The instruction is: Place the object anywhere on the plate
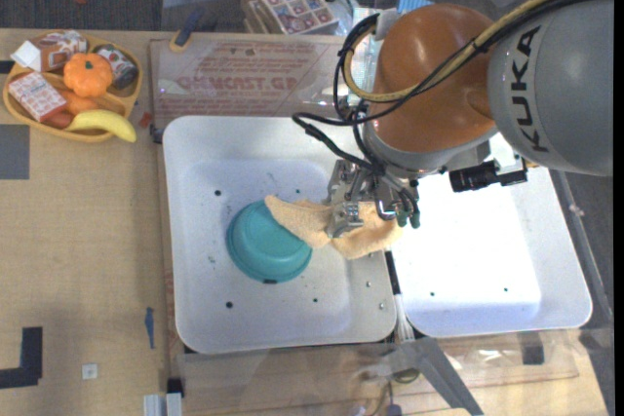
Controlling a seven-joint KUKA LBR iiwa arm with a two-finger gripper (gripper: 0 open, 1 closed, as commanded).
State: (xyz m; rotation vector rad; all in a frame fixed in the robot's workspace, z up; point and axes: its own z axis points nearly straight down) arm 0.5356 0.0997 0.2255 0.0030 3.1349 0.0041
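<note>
A grey robot arm with an orange wrist band reaches in from the right over 2 shallow white bins. Its gripper [343,214] is pinched shut on a floppy tan cloth-like object [327,226], which drapes from the fingers so that its left end rests on the rim of a teal plate [266,244] in the left bin [195,307]. The carry step looks nearly finished; the next move likely calls for shifting further left over the plate, then releasing. The right bin [487,287] sits alongside
</note>
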